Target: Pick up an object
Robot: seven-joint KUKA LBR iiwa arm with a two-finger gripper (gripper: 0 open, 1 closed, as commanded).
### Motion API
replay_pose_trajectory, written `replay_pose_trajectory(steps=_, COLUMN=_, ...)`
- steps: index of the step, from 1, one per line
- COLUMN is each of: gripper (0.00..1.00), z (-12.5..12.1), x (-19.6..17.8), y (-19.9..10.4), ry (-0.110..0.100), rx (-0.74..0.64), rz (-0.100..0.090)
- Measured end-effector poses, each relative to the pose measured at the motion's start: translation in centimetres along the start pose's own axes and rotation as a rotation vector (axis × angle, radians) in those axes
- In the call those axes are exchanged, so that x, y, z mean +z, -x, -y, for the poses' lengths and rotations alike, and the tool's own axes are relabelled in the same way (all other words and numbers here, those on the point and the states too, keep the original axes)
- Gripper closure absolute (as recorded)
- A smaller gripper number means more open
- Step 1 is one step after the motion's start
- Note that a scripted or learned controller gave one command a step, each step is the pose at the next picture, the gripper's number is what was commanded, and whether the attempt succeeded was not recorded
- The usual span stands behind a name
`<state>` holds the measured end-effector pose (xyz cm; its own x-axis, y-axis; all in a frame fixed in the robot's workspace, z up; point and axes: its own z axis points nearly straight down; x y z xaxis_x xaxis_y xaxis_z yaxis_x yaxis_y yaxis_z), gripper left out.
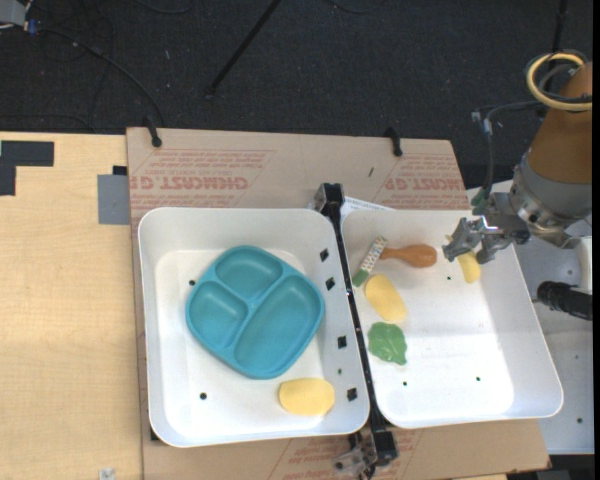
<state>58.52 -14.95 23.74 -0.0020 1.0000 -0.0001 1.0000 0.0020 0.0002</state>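
The tool (469,251) grips a small yellow piece (469,268) over the right bin (525,368), right of the wooden brush (400,256).

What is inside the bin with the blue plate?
The left bin holds the teal divided plate, and a yellow lump lies in front of it near the bin's corner. The plate's sections look bare. Whatever lies under the plate is covered.
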Motion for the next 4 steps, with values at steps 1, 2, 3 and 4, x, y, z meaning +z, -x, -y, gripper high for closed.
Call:
replay_pose_trajectory(steps=1, gripper=1.00, z=0.3, x=-0.6, y=-4.6, ry=-0.004, rx=-0.002, rz=-0.002)
replay_pose_trajectory(steps=2, gripper=1.00, z=1.4, x=-1.1, y=-9.2, ry=-0.004, rx=-0.001, rz=-0.002)
replay_pose_trajectory(steps=3, gripper=1.00, z=2.5, x=0.2, y=-14.1, ry=-0.006, rx=-0.001, rz=-0.001)
replay_pose_trajectory(steps=4, gripper=1.00, z=2.3, x=0.3, y=-19.8, ry=-0.004, rx=-0.003, rz=-0.002)
